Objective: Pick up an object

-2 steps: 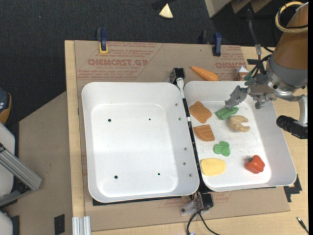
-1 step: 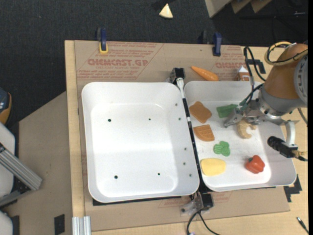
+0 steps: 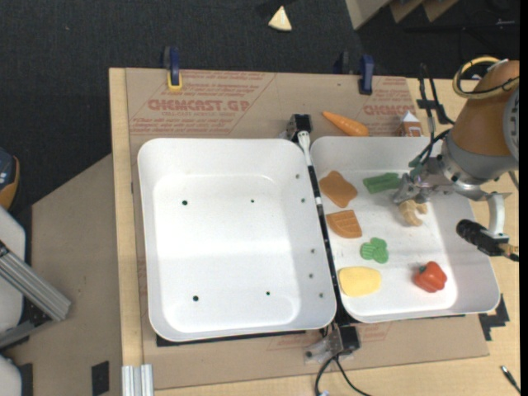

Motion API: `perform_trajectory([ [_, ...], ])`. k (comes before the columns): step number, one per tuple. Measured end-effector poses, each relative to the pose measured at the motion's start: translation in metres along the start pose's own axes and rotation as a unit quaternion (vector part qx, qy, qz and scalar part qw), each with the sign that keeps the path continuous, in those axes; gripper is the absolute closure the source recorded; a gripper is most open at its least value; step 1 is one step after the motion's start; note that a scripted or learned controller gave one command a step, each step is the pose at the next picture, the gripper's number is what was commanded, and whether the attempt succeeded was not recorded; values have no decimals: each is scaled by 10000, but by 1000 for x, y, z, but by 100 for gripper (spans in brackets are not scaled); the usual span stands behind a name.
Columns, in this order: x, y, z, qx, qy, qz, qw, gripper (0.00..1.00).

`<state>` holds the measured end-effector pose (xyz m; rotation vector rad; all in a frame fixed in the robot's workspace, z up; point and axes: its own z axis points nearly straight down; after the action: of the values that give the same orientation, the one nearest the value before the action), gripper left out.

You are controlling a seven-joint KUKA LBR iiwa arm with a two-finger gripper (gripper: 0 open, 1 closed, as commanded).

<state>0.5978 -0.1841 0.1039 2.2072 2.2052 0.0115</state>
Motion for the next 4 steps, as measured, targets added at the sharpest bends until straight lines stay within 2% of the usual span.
perform_trajectory([
  [1, 66, 28, -145, 2, 45, -50, 10000, 100],
  [2, 165, 45, -84, 130, 77, -55, 9999, 100],
  [3, 216, 76, -228, 1, 61, -44, 10000, 100],
  [4, 362, 68, -148, 146, 73, -77, 9998, 100],
])
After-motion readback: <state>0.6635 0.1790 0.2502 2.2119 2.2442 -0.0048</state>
